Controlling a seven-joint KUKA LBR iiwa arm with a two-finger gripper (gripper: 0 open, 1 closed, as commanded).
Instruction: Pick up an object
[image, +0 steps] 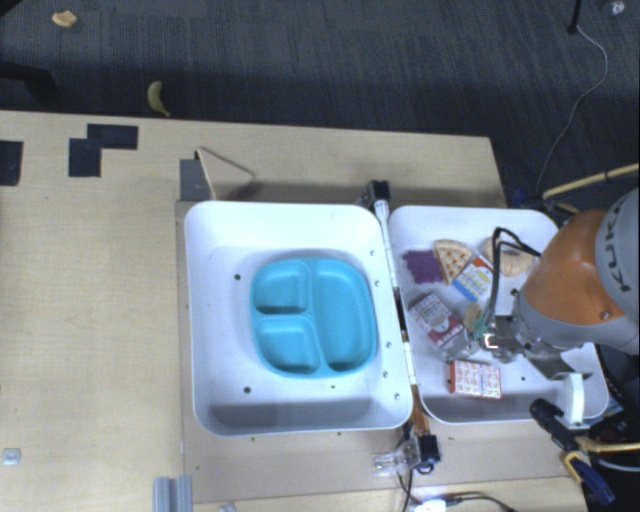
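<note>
Dark carpet (300, 60) far side, yellow scrap (157, 97) on it. Tan bench (90, 330), black tape marks far-left. Left bin (215, 400) holds blue tray (312, 315). Right bin (590, 395): packets (450, 300) clustered, red card (474, 378) nearest. Gripper (488, 338) low over packets; grip state unclear.

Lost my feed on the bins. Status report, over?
Gripper low in right bin, over the clutter. Nothing seen held. Small packets and red-patterned card crowd beside it. Blue tray sits in left bin.
</note>
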